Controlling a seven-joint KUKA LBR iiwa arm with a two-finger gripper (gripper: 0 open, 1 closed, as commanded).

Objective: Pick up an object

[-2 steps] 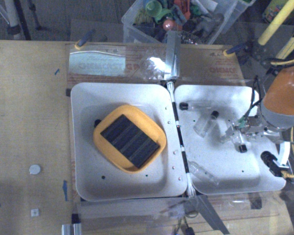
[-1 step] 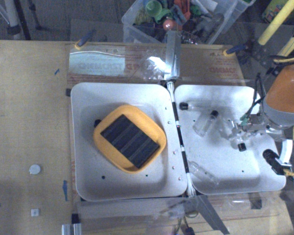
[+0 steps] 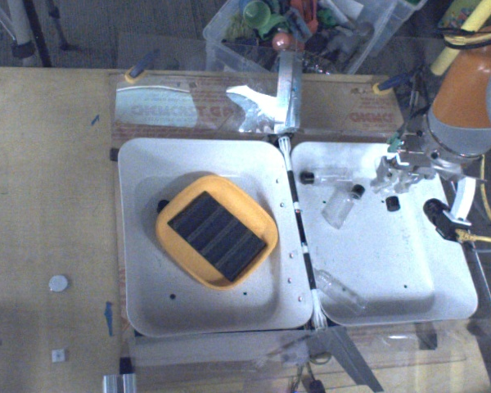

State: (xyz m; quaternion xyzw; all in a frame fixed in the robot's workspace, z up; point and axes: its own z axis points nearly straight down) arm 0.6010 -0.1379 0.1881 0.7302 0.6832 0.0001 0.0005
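A yellow rounded pad with a black ribbed top (image 3: 216, 230) lies in the left bin (image 3: 139, 219), turned at an angle. The right bin (image 3: 409, 260) holds clear plastic vials: one with a black cap (image 3: 341, 204) near its upper middle, one lying along the back wall (image 3: 322, 174), and one by the front left corner (image 3: 337, 290). A small black piece (image 3: 391, 204) lies just below the gripper. My gripper (image 3: 390, 175) hangs over the back right part of the right bin, to the right of the capped vial and apart from it.
A clear tub of colourful toys (image 3: 311, 15) stands behind the bins. A cardboard strip with foil scraps (image 3: 254, 109) runs along the back. The arm's orange band (image 3: 466, 88) and cables (image 3: 454, 219) crowd the right bin's right side.
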